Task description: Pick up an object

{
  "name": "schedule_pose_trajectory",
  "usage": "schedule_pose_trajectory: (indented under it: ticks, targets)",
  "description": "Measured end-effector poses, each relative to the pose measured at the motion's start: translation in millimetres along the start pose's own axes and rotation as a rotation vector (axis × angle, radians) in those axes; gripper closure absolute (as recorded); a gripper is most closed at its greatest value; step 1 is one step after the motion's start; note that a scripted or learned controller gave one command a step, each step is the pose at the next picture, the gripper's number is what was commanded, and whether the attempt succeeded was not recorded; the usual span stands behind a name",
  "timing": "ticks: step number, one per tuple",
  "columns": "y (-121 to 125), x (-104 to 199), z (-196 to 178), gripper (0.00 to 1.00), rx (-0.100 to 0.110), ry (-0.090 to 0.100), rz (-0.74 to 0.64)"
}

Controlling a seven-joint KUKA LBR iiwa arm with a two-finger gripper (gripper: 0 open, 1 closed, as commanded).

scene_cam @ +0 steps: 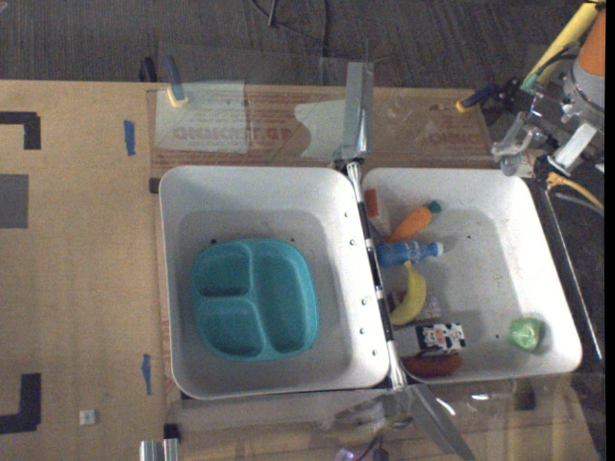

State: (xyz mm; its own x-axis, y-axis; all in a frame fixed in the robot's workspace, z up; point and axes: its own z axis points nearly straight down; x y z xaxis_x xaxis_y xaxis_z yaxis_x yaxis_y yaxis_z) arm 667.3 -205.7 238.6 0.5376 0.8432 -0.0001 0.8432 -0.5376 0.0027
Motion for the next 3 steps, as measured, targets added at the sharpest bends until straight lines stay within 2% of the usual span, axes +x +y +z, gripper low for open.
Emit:
schedule_pose_trajectory:
  ticks: [1,2,3]
  targets:
    - [-0.4,1.0,0.2,0.00,0.001,0.000,-0.002]
    - [4.5,-5.6,-108.9,0.00,0.000,0.000,0.022]
    - [-126.0,-18.0,-21.7,0.00,0.005,0.000,0.218]
